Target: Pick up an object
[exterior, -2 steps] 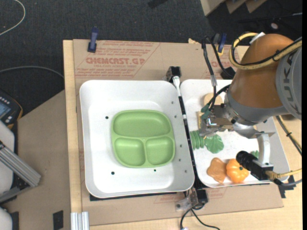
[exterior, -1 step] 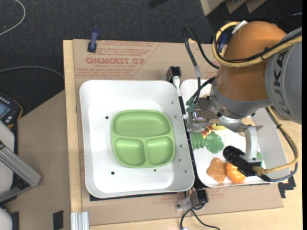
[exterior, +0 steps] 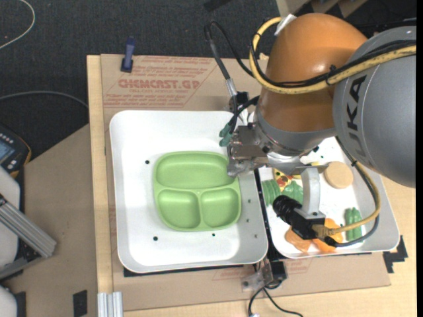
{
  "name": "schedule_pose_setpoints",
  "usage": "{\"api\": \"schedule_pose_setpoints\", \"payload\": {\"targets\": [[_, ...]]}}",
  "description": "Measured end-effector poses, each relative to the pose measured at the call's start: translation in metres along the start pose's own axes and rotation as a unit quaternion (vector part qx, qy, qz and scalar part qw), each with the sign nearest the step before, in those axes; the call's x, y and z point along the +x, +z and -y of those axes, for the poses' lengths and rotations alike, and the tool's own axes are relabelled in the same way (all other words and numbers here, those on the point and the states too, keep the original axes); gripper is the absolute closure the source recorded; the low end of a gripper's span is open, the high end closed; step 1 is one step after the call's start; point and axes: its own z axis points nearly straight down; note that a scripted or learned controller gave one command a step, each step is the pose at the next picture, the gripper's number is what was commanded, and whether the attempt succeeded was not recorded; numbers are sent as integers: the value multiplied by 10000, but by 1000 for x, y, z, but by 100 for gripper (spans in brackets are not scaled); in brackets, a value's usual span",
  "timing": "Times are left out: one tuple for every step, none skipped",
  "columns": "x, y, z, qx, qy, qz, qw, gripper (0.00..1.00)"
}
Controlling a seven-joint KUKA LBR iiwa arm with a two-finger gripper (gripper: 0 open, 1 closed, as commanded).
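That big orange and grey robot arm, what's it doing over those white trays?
The robot arm reaches in from the right, and its job is to pick something up. It hangs over the line where the two white bins meet. The left bin holds a green divided plate. The right bin holds a jumble of small toy foods, green, orange and tan. Nothing looks lifted yet.

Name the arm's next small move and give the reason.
Probably shift right, over the right bin: the gripper sits at the edge of the green divided plate in the left bin, while the small pickable items, such as the tan round piece, lie in the right one.
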Motion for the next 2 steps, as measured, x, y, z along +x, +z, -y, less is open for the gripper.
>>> {"api": "schedule_pose_setpoints", "payload": {"targets": [[-49, 70, 2, 61, 76, 23, 9999, 100], [-29, -57, -18, -62, 24, -4, 10000, 100]]}}
